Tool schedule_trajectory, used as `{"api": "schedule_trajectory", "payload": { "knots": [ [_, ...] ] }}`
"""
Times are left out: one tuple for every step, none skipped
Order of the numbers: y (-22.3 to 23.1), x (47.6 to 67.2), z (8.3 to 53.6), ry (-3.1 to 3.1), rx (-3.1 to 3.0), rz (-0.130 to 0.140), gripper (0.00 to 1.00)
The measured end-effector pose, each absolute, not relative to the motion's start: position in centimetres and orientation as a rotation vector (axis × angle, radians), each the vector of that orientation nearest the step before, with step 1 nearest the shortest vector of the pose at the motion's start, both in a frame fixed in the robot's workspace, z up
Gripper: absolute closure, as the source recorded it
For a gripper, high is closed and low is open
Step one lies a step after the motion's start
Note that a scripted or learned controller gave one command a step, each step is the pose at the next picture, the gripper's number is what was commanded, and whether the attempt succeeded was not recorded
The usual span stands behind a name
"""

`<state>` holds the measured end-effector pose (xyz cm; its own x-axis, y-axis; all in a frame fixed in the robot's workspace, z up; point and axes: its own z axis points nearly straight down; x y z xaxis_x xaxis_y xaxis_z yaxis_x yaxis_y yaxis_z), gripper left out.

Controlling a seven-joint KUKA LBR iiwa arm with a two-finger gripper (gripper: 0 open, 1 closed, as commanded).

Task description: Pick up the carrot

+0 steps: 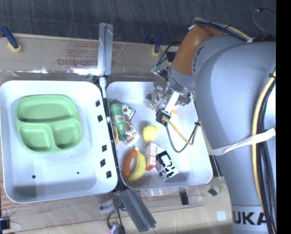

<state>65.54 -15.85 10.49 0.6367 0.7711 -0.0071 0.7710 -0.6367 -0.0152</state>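
The carrot [128, 163] lies unlifted in the right bin [200, 172], curved against a banana [140, 167], well below and left of the jaws, which hang over the bin's upper part. Whether they stand apart or together, I cannot tell. The grasp is, I judge, still to come. The bins sit on a table [52, 50] above dark carpet [135, 4].

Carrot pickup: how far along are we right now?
Nothing looks done yet. The carrot lies at the near end of the right bin, curled beside the banana. The claw is low over the far part of that bin, well away from the carrot. Left: move over the carrot, grasp it and lift it.
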Motion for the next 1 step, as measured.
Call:
{"api": "schedule_trajectory", "payload": {
  "knots": [
    [-19.40,64.71,8.77,-1.452,-2.769,0.006,1.00]
  ]
}}
